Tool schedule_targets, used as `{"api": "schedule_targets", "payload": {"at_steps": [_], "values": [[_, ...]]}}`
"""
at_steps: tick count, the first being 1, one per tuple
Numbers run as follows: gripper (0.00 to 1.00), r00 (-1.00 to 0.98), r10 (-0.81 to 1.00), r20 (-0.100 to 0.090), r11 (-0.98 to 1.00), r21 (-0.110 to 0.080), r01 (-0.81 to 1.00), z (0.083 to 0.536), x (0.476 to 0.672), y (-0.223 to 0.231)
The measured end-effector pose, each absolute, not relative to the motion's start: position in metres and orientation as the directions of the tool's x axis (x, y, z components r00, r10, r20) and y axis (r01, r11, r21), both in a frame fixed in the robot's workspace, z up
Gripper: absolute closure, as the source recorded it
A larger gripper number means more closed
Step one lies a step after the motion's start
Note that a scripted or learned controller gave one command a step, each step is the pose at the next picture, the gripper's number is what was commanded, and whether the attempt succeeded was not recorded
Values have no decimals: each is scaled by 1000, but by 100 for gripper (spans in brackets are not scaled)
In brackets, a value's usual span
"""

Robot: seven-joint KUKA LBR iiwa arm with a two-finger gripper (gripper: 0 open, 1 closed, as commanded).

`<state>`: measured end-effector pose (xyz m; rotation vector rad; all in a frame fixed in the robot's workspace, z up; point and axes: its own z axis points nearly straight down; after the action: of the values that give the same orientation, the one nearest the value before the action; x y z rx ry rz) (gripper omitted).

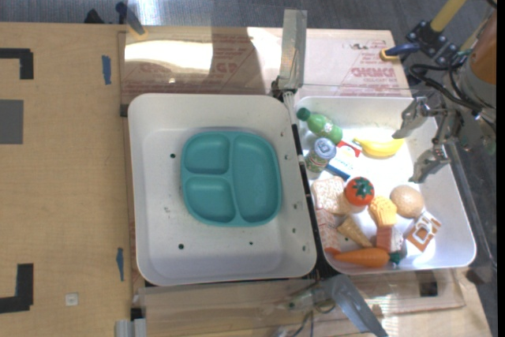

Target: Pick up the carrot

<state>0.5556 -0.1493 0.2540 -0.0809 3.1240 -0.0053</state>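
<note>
The orange carrot [363, 256] lies flat along the front wall of the right bin [458, 225], its green top pointing right. My gripper [407, 155] hovers over the right bin's back right part, well behind the carrot. Its two fingers [409, 121] stand open with nothing between them, and their tips point left towards the yellow banana [379, 147].
Crowded around the carrot are a tomato [359, 191], a beige egg-like ball [407, 201], a piece of bread [327, 193], a wedge [353, 231] and a small box [421, 234]. A green bottle [319, 125] and a can [322, 151] stand at the back left. The left bin [150, 170] holds a teal divided plate [231, 177].
</note>
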Motion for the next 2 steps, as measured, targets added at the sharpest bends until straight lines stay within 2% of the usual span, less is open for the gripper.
{"api": "schedule_targets", "payload": {"at_steps": [1, 2], "values": [[0, -999, 44, -13, 999, -2, 44, 389, 635, -186], [0, -905, -426, -13, 905, -9, -426, 481, 626, -209]]}}
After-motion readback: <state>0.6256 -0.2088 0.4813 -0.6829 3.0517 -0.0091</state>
